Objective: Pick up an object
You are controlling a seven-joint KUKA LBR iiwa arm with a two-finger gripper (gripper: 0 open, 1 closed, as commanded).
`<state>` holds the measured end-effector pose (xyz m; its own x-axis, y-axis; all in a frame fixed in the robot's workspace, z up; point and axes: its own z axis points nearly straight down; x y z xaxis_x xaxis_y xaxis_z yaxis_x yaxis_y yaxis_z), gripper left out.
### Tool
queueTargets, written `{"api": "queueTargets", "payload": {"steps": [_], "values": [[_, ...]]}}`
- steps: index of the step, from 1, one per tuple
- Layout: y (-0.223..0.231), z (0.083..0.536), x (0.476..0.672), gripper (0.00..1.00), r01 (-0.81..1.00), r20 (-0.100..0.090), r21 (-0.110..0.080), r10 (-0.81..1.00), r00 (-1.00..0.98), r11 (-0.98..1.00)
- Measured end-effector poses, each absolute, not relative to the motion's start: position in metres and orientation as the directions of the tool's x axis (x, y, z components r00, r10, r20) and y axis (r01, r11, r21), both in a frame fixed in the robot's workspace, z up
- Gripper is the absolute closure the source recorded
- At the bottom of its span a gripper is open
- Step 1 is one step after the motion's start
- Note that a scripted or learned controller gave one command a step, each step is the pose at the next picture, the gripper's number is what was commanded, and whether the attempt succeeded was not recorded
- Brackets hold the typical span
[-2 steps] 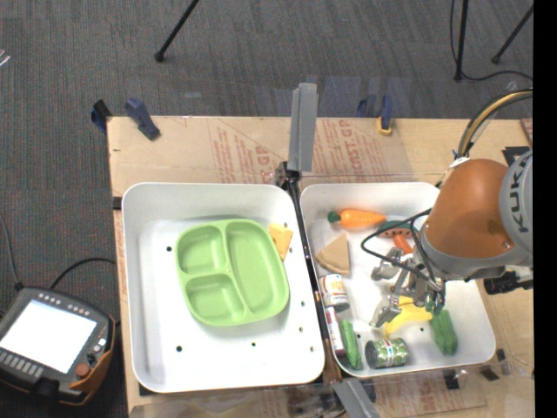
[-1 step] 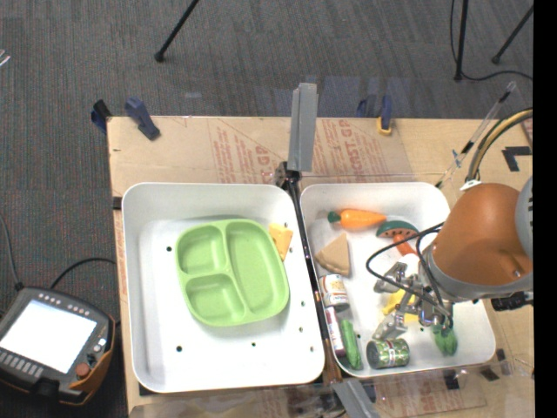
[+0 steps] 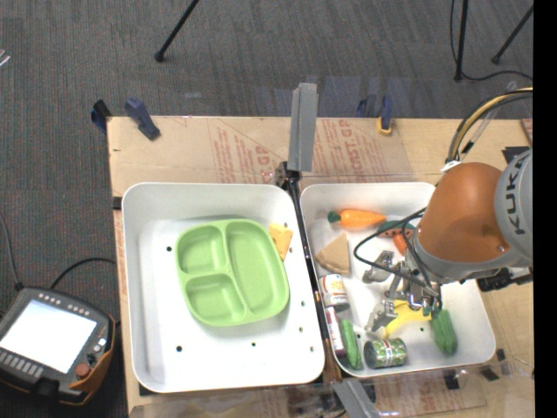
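— Where's the claw (image 3: 393, 310)?

— Low in the right bin (image 3: 452, 200), its tips over a yellow object (image 3: 407, 319) (a banana, perhaps; partly covered). A green can (image 3: 385, 353) lies just below the claw, a green vegetable (image 3: 444, 331) just to its right, a small jar (image 3: 334, 291) to its left.

— Open or closed?

— I cannot tell; cables and the orange wrist (image 3: 461, 220) crowd it.

— Anything else?

— A carrot (image 3: 361, 219) above it, well apart; the green tray (image 3: 232, 271) sits far left.
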<state>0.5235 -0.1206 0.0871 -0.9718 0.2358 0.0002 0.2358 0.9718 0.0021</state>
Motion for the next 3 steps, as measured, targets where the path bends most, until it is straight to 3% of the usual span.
{"api": "queueTargets", "payload": {"steps": [1,2,3], "values": [[-0.116,0.089,0.628,0.00,0.409,0.006,-0.002,0.409,-0.913,0.913],[-0.093,0.088,0.625,0.00,0.403,0.003,-0.002,0.403,-0.915,0.915],[-0.094,0.088,0.632,0.00,0.517,0.014,-0.006,0.517,-0.856,0.856]]}}
